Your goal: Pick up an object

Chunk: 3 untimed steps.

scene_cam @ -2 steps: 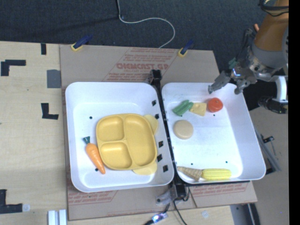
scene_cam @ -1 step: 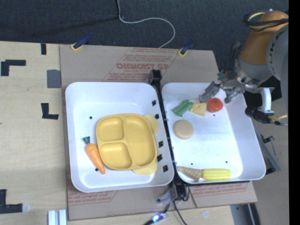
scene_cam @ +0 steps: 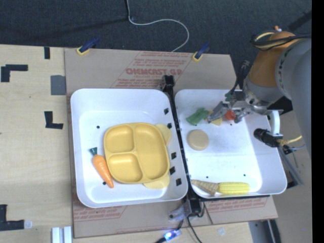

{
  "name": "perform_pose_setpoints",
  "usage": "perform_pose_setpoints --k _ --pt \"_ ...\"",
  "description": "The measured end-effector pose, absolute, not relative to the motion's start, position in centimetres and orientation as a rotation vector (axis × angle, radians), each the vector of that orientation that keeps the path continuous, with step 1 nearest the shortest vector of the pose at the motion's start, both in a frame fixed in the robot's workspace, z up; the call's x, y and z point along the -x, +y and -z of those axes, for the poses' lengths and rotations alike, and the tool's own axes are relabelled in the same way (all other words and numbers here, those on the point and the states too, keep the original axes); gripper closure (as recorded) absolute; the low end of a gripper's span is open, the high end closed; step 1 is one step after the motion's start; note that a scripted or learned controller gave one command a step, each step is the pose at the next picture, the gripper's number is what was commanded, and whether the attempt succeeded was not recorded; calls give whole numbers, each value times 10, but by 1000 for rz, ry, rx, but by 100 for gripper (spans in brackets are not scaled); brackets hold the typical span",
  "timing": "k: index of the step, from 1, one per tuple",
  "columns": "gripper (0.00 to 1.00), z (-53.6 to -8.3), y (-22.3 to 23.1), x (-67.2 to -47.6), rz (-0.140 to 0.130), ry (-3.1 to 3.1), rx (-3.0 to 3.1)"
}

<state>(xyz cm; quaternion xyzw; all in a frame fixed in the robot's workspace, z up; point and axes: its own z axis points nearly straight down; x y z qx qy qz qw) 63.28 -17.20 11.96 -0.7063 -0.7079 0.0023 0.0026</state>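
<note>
The camera view looked down at a slant on two shallow white bins set side by side on a cardboard sheet over the bench, the left bin (scene_cam: 81, 135) holding a yellow divided plate (scene_cam: 136, 152) with three compartments and, just beside the plate's left edge, a toy carrot (scene_cam: 103, 169) lying with its green top pointing toward the back of the bin. In the right bin (scene_cam: 263, 176), the grey arm with its orange band (scene_cam: 266, 65) reached in from the right, and its gripper (scene_cam: 223, 113) sat low over the far part of the bin, near a green toy piece (scene_cam: 197, 116) that lay close to the divider between the bins. A small yellow piece (scene_cam: 216, 121) and a small red piece (scene_cam: 230, 116) showed right at the gripper's tip, but it could not be told from this angle whether the fingers were spread or pressed together, or whether either piece was caught between them. A round tan disc (scene_cam: 198, 139) lay just in front of the green piece, apart from the gripper, and a toy corn cob (scene_cam: 233, 188) rested along the near wall of the right bin, touching a pale cone-shaped piece (scene_cam: 204, 187) at its left end. A white cable (scene_cam: 162, 24) looped across the dark floor behind the bench, and two clips, one at the left (scene_cam: 87, 45) and one at the right (scene_cam: 201, 50), held the cardboard's far edge.
</note>
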Motion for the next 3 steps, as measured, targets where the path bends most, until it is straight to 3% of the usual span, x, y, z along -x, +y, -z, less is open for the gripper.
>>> perform_pose_setpoints --k 1,2,3 --pt "0 -82 -171 -633 -4 -2225 2218" --pt "100 -95 -170 -634 -3 -2228 2218" --pt "100 -140 -164 -632 3 -2225 2221"
